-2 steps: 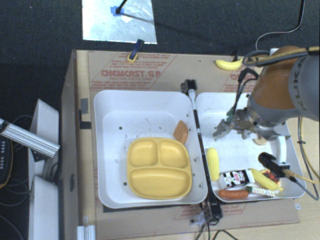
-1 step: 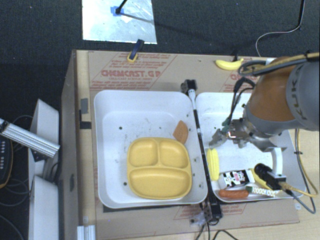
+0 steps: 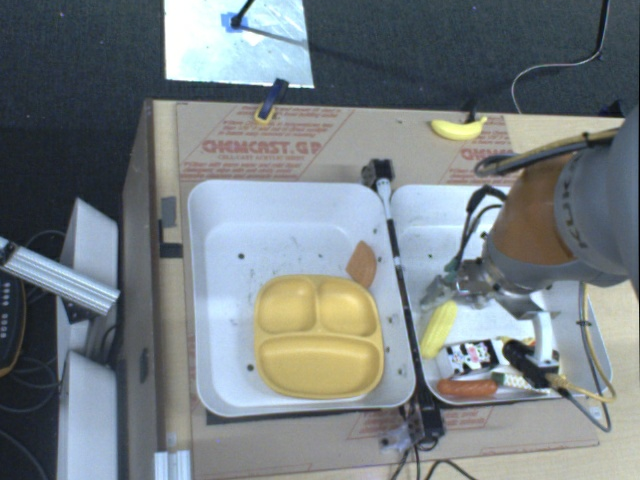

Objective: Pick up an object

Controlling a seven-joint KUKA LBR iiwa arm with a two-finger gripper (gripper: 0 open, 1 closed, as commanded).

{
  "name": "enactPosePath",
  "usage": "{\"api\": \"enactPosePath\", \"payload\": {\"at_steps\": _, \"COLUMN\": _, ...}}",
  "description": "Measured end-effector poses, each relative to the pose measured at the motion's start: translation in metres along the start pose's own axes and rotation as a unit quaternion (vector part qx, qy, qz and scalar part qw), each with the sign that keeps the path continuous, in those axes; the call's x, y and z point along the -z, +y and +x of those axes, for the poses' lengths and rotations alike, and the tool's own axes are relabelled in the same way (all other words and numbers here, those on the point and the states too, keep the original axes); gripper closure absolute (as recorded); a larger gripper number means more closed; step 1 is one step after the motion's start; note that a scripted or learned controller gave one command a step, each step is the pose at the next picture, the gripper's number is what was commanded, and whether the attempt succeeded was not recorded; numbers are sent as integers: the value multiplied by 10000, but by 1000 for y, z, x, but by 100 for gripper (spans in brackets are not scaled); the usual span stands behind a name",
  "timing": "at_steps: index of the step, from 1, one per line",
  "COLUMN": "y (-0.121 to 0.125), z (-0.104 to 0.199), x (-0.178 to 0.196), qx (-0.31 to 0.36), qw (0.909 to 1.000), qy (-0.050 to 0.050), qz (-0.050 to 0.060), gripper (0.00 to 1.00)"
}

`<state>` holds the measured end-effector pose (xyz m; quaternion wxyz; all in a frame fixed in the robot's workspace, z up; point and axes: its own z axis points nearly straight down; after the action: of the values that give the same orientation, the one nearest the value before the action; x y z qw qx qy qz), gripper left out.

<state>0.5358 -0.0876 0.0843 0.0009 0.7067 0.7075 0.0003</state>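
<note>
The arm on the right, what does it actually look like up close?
The arm is a fat, rounded grey tube with an orange band above the wrist. Black cables loop along its side. It ends in a small metallic gripper, much slimmer than the body behind it.
</note>
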Motion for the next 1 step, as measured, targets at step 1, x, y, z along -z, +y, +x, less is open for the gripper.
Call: {"api": "enactPosePath", "payload": {"at_steps": 1, "y": 1, "z": 0, "x": 10, "qx": 4, "qw": 10000, "qy": 5, "qz": -5, "gripper": 100}}
